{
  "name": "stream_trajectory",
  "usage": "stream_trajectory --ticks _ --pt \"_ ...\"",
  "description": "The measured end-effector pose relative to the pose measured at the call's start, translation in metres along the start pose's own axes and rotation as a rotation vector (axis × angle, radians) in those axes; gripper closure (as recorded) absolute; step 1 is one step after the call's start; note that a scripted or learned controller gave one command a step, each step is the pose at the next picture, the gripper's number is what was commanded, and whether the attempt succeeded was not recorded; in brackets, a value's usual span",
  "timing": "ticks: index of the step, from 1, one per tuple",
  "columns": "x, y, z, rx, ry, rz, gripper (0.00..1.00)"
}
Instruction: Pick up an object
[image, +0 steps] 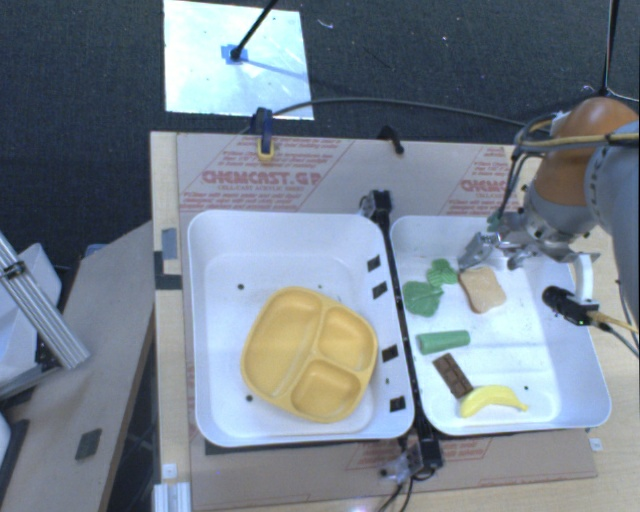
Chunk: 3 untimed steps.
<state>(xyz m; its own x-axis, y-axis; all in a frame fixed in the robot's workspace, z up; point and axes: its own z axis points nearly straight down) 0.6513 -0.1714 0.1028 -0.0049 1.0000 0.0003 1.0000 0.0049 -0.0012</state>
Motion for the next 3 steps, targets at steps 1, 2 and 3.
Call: stream_trajectory --ticks 1,2,3 --pt "0.001 0.001 0.018 -0.002 -0.001 -0.001 0.0" --pt "0.001 0.003 0.006 -0.007 -0.002 -0.003 1.0" --pt "-0.001 0.01 -0.059 -0.01 -0.003 -0.001 1.0"
